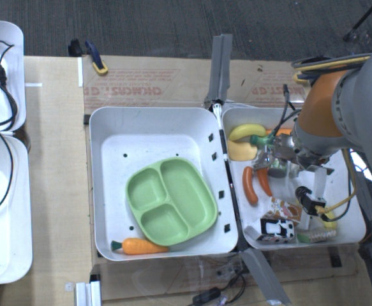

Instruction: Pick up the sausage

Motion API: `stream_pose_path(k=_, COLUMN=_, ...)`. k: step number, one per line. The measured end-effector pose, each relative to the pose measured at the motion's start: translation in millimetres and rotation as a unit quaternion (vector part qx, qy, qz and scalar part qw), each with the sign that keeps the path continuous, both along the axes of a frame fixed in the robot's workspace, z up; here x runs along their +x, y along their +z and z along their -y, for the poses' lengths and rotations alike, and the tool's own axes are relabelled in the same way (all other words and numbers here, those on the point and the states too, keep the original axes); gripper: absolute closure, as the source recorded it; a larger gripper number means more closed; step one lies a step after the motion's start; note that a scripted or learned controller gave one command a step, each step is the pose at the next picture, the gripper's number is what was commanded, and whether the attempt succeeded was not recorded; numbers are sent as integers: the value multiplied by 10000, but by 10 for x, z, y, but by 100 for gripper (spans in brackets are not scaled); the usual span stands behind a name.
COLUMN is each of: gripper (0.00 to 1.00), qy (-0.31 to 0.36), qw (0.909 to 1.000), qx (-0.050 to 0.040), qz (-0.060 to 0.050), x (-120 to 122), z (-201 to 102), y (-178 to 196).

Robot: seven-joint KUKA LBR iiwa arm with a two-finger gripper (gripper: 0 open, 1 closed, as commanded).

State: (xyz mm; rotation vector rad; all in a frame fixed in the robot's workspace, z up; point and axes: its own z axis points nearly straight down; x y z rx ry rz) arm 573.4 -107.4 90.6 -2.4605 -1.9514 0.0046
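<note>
Two red-orange sausages lie side by side in the right bin, near its left wall. The left sausage is the longer one. The right sausage has its upper end under the gripper. My gripper hangs over the upper ends of the sausages, low in the bin, with the orange-banded wrist behind it to the right. The gripper body hides whether anything is held.
A banana and a yellow piece lie just behind the gripper. A black-and-white carton, a snack packet and a green item fill the bin's front. The left bin holds a green divided plate and a carrot.
</note>
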Motion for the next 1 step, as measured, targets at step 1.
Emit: stream_pose_path(k=1, gripper=100, qy=7, qw=10000, qx=-7, qz=0, x=3, z=10, y=99)
